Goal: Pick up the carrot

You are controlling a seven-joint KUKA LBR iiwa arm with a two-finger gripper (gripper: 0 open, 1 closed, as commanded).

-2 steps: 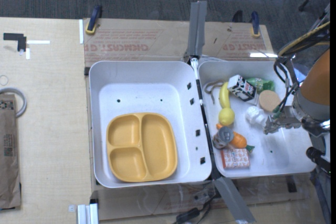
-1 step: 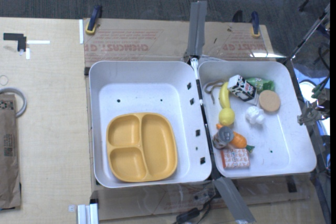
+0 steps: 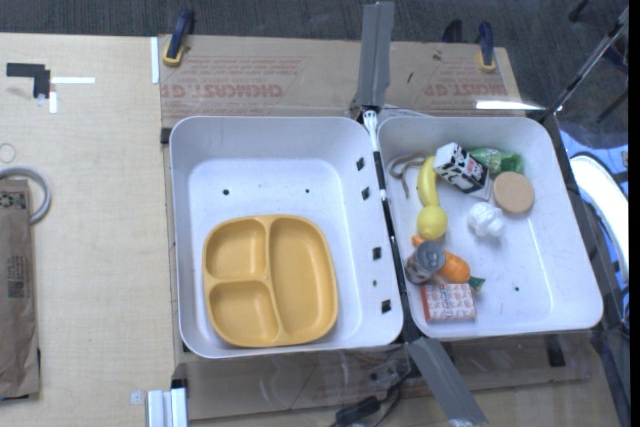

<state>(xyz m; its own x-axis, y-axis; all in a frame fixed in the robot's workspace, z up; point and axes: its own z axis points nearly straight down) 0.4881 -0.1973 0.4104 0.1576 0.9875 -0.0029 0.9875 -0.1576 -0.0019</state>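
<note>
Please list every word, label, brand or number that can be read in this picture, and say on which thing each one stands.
"CHEMCAST GP": red print, upside down, on the brown board behind the left bin.
The same red print repeats on the board behind the right bin; too blurred to read with certainty.
Small packet beside the carrot: red and white print, too small to read.
Brown paper bag at the left edge: dark marks, not readable.
</note>
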